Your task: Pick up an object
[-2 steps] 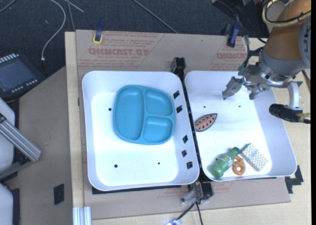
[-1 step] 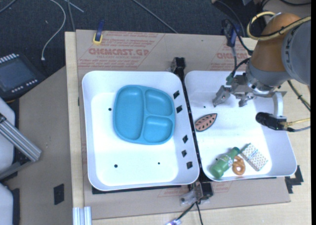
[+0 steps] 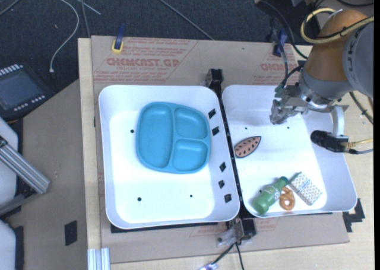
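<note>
Toys lie in the right white bin: a brown leaf-shaped cookie near the bin's left wall, and at the front a small green bottle, a tan pretzel ring and a white checked packet, all bunched close together. The grey two-finger gripper hangs over the back of this bin, well apart from the toys. I cannot tell how it is set. The left white bin holds a blue plastic plate with three sections.
</note>
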`<state>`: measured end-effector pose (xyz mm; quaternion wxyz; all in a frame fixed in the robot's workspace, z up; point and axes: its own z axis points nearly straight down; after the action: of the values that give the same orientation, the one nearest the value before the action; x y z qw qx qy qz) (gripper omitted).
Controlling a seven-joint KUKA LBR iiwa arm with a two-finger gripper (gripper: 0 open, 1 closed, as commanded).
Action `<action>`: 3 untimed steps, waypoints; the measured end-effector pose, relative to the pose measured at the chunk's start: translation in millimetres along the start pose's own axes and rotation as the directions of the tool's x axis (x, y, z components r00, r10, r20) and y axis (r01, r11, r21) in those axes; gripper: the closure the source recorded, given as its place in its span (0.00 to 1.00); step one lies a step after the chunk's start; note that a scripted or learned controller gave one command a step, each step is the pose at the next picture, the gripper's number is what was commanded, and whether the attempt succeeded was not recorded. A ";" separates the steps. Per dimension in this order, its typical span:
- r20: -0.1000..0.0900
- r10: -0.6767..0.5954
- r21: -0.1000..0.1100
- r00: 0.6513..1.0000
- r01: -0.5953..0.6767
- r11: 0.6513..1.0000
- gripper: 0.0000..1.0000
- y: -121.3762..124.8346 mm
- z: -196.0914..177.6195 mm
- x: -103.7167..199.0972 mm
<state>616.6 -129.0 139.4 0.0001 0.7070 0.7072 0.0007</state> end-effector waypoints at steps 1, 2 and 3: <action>0.002 0.001 -0.004 1.000 -0.001 1.000 1.00 -4.0 -45.4 -2.4; 0.001 0.000 -0.002 1.000 0.000 1.000 1.00 -3.0 -66.2 -2.3; 0.000 -0.004 -0.001 1.000 0.004 1.000 1.00 0.8 -70.4 41.1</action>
<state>617.3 -87.9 209.8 0.0003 0.7055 0.7087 0.0012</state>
